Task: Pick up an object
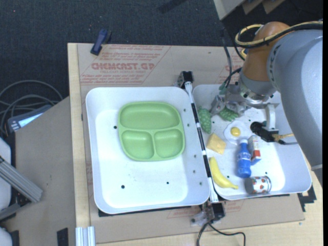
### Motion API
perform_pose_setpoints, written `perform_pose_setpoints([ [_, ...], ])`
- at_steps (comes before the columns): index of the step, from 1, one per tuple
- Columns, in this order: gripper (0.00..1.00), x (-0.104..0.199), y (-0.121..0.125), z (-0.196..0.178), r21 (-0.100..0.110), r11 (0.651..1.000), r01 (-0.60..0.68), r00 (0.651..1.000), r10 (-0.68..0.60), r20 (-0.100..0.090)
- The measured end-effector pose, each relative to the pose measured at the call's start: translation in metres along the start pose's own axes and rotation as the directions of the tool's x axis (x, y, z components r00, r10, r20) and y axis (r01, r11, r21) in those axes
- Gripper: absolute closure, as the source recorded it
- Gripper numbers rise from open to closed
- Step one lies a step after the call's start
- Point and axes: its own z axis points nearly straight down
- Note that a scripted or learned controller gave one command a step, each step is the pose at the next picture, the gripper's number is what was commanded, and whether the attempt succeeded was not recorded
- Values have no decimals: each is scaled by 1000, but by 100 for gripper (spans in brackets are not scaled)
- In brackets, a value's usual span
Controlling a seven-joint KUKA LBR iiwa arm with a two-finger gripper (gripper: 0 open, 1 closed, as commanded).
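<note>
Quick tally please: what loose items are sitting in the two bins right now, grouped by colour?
Green: 2, the divided tray in the left bin and a bumpy green item in the right bin
Yellow: 2, banana and cheese wedge
White with yellow: 1, fried egg
Blue: 1, bottle
Grey with red: 1, can
Total: 7
</note>
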Motion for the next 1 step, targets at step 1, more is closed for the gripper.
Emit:
perform_pose_setpoints([
  [1, 0, -25, 7, 3, 20, 1000, 3, 1000, -3, -14],
])
